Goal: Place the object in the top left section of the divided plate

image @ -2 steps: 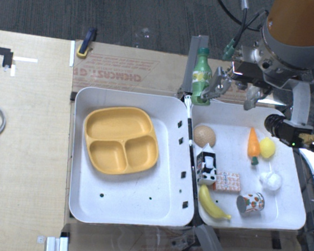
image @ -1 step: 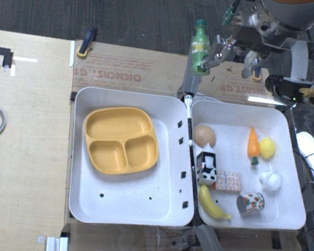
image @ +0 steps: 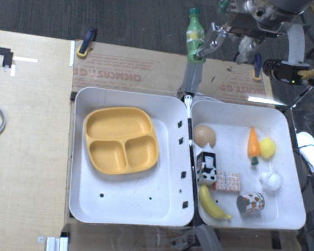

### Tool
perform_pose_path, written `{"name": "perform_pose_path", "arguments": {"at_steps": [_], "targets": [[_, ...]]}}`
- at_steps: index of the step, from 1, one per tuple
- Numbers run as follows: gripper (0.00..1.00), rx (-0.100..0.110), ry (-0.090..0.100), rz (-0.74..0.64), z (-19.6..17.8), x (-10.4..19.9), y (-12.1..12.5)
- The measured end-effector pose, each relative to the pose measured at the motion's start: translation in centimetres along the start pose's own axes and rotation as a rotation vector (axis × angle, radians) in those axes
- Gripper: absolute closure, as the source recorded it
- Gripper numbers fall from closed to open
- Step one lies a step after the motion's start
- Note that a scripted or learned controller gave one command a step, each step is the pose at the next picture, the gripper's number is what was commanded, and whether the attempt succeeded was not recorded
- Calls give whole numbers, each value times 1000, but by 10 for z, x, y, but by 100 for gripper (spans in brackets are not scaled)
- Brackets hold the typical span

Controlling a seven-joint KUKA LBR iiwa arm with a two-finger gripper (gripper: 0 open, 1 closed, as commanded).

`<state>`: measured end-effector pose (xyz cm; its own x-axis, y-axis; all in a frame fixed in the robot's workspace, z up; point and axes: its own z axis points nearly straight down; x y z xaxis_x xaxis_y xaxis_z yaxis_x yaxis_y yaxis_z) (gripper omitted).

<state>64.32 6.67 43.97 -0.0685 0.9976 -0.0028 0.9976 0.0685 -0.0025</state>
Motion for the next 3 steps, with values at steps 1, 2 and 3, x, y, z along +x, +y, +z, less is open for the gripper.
{"name": "perform_pose_path", "arguments": {"at_steps": [1,2,3], "targets": [[100,2,-2,-1,-7,0,1],[100,1,1,-92,0,-12,-3],[100,2,1,31,27,0,16]]}}
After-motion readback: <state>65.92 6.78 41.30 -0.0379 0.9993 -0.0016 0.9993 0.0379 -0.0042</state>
